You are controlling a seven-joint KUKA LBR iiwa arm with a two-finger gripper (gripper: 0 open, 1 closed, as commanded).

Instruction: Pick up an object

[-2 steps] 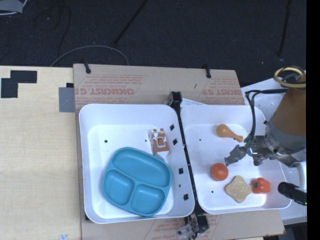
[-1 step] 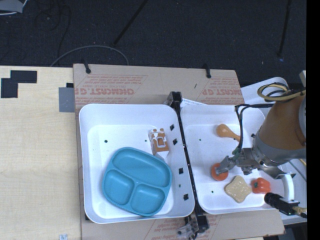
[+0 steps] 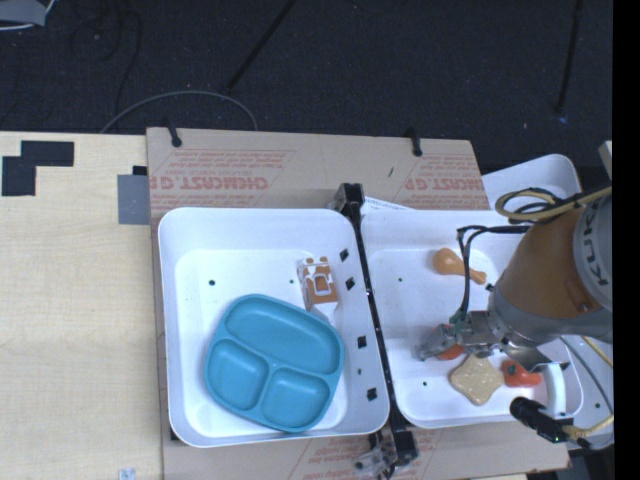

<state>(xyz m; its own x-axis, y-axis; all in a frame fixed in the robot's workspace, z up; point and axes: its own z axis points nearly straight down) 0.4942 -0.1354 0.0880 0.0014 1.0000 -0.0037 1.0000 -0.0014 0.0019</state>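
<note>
My gripper [image 3: 447, 345] reaches low into the right bin [image 3: 415, 298] from the right, its grey fingers close to the bin floor. A small red-orange piece shows by the fingertips, and I cannot tell whether it is gripped. A tan toast-shaped piece [image 3: 475, 379] lies just below and right of the gripper. An orange drumstick-shaped toy [image 3: 455, 264] rests near the bin's far side. Another red piece [image 3: 521, 374] lies to the right of the toast.
The left bin [image 3: 190, 268] holds a blue divided plate [image 3: 273, 361] and a small orange-and-white block [image 3: 319, 282]. A black divider runs between the bins. Cables loop above the arm's orange band at the right.
</note>
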